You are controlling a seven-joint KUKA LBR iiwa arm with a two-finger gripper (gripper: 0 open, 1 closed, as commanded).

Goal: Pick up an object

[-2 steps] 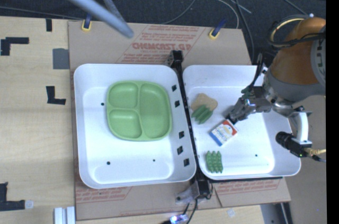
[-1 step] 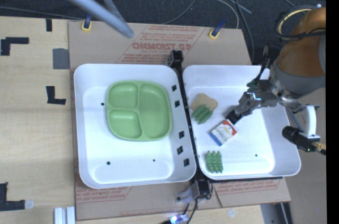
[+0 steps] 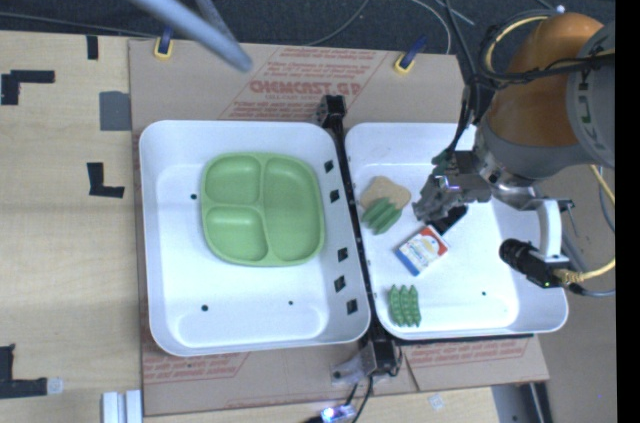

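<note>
In the right bin (image 3: 520, 311) lie a tan cookie-shaped piece (image 3: 391, 192), a green ridged piece (image 3: 380, 214) touching it, a small blue, white and red packet (image 3: 421, 250), and a dark green ridged piece (image 3: 403, 305) near the front wall. My gripper (image 3: 438, 204) hangs over the middle of the right bin, just right of the tan piece and above the packet. Nothing shows between its fingers.
The left bin (image 3: 170, 311) holds a light green divided plate (image 3: 263, 208). A black divider (image 3: 345, 211) runs between the bins. The arm's grey and orange body (image 3: 545, 96) overhangs the right bin's far right side. Cables lie behind the bins.
</note>
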